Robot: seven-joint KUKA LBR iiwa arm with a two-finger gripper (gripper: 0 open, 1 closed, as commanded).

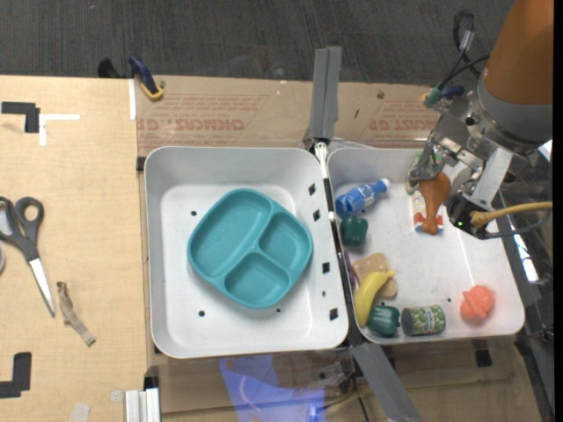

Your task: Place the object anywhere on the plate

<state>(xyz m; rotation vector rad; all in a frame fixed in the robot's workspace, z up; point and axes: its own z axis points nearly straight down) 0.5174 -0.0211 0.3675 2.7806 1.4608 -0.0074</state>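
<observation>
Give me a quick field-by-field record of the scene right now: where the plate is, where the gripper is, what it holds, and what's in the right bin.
plate: teal, three compartments, nothing on it, in left bin
gripper: over back of right bin
held item: brown chicken drumstick toy between the fingers, hanging down
right bin contents: blue bottle, green pepper, bread slice, banana, green can, orange-pink toy
outside bins: scissors on the bench at left
task state: drumstick not yet on plate
</observation>
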